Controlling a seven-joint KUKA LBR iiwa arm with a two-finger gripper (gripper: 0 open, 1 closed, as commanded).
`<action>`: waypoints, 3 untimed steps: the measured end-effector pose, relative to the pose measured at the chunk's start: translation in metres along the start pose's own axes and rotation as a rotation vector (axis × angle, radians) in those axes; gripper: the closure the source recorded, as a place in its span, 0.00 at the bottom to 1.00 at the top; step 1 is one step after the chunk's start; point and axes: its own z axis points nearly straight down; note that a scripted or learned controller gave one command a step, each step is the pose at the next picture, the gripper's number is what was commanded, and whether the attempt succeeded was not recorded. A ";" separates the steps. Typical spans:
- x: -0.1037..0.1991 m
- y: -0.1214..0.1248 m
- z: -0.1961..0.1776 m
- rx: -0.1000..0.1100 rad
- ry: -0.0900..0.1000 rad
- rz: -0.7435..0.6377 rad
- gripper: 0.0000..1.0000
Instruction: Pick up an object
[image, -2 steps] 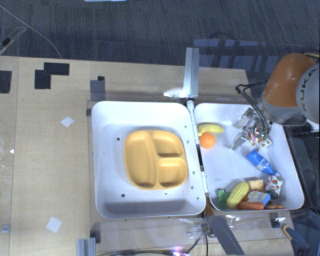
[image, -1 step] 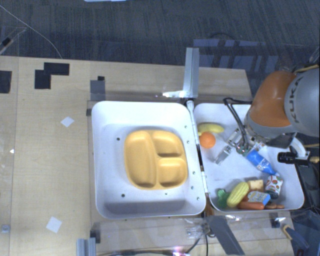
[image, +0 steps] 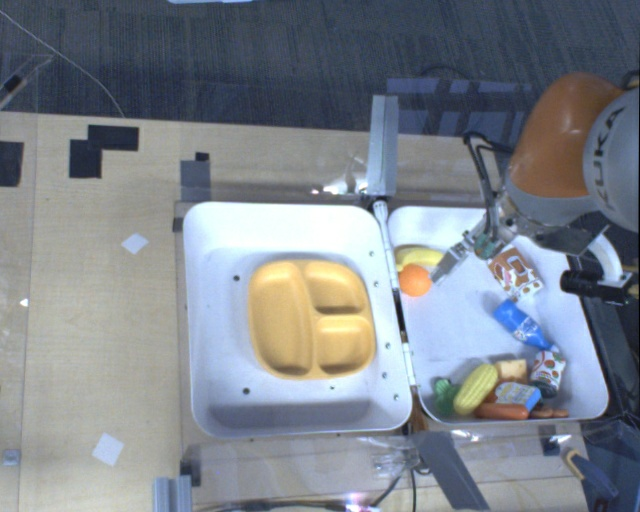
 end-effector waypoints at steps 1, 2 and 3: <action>0.034 0.003 0.000 0.006 0.005 0.109 0.00; -0.062 -0.009 0.054 0.012 0.005 0.112 0.00; -0.062 0.033 0.097 0.014 0.004 0.164 0.00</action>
